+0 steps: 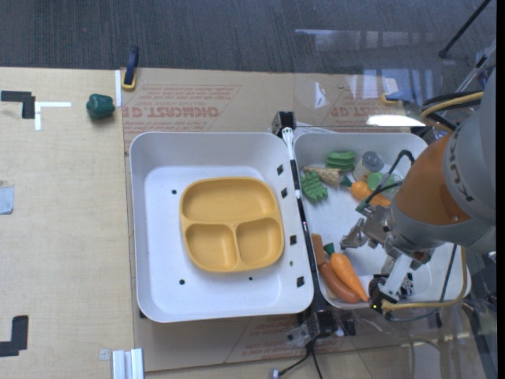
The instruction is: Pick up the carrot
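Carrot: the carrot (346, 275) lies in the right bin (444, 284), close to its left wall and towards the front edge, long axis slanting from upper left down to lower right.
Neighbour: a brownish sausage-like piece (330, 286) lies right against the carrot's left side, so you want your fingers on the carrot alone.
Gripper: the gripper (364, 242) hangs just right of and above the carrot's thick end; you cannot tell from this slant how far apart its jaws stand, and nothing shows between them.
Approach: judge this as the line-up before the descent. Turn the wrist so the jaws close across the carrot's width, not along it, and centre over its middle.
Risk: the left wall is near; a finger may catch it or the neighbour.
Other items: green toy food (314, 185) sits towards the back edge, well clear.
Left bin: the yellow divided plate (232, 223) plays no part.
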